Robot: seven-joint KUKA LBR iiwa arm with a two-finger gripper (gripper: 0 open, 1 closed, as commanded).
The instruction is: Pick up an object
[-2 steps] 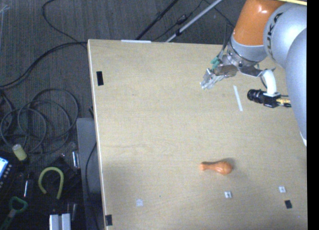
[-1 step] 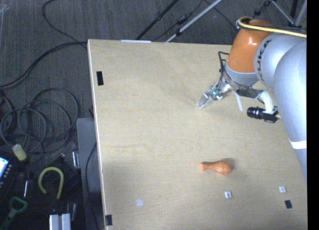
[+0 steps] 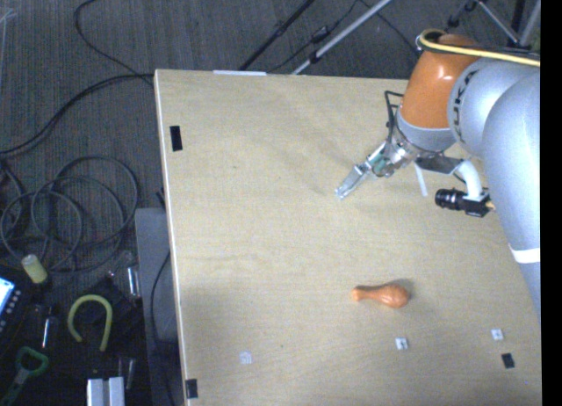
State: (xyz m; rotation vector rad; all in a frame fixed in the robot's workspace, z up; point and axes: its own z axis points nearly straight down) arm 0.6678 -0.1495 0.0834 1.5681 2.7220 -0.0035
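Observation:
An orange, pear-shaped object (image 3: 383,294) lies on its side on the tan bench top, in the lower middle right, with its narrow end pointing left. My gripper (image 3: 345,189) hangs over the bench's middle, slanting down and to the left from the grey and orange wrist (image 3: 435,97). It is well above and slightly left of the orange object, apart from it. Nothing shows at its tip.
The tan bench top (image 3: 263,246) has small black and white markers near its left and lower edges. The arm (image 3: 514,158) fills the right side. Cables, tripod legs and tools lie on the dark floor to the left and beyond the bench.

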